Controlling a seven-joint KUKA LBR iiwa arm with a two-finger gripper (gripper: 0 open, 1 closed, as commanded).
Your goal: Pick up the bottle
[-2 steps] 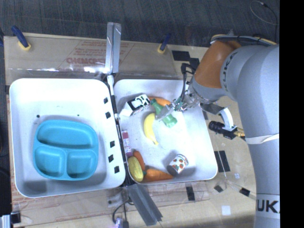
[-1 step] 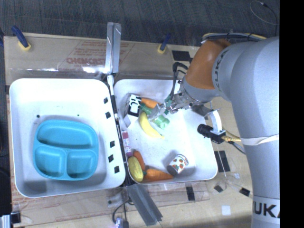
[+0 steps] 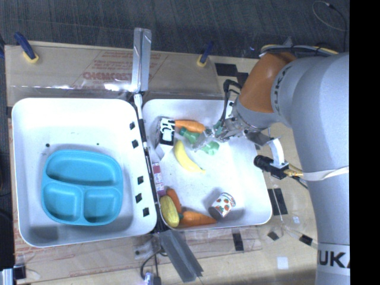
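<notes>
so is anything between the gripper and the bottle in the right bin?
Nothing visible. The gripper is already down at the clear green-tinted bottle near the right bin's back. The carrot lies just behind the bottle and the banana just in front, crowding it but not blocking.

Arm (image 3: 323, 159) base — white letters "UKA", partly cut off.
</notes>
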